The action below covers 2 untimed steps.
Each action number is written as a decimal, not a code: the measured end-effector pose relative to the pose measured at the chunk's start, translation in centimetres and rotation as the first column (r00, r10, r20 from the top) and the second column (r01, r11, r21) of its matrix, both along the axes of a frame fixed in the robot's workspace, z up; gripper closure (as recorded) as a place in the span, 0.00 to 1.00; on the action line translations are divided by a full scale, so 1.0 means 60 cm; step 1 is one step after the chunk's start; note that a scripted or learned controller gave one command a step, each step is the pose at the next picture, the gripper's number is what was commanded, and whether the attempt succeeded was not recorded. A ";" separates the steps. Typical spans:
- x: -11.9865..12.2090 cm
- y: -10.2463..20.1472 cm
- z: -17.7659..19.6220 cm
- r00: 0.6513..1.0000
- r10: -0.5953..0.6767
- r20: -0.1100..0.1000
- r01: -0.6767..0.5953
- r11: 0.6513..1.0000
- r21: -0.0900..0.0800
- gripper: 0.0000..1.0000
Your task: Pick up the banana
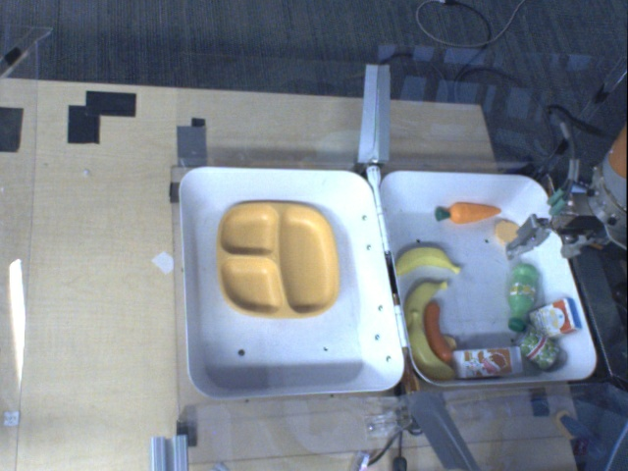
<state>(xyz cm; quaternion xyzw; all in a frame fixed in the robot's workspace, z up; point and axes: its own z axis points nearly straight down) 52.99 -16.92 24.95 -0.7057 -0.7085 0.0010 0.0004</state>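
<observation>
Two bananas lie in the right bin (478,186). The smaller banana (427,260) is near the bin's left wall. The larger, curved banana (420,324) sits below it along that wall, with a red sausage-like piece (439,333) lying against it. My gripper (551,240) hangs over the bin's right side, well to the right of both bananas. Its fingers (530,235) are spread open with nothing between them.
An orange carrot (469,213) and a small tan piece (505,231) lie at the back of the right bin. A green bottle (522,295), small cartons (555,317) and a flat packet (487,362) crowd the front right. The left bin (201,292) holds a yellow divided plate (279,258).
</observation>
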 end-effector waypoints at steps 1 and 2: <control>0.014 0.076 -0.218 0.999 0.043 0.004 -0.043 0.999 0.001 0.00; 0.066 0.169 -0.106 0.996 0.086 0.008 -0.086 0.996 0.000 0.00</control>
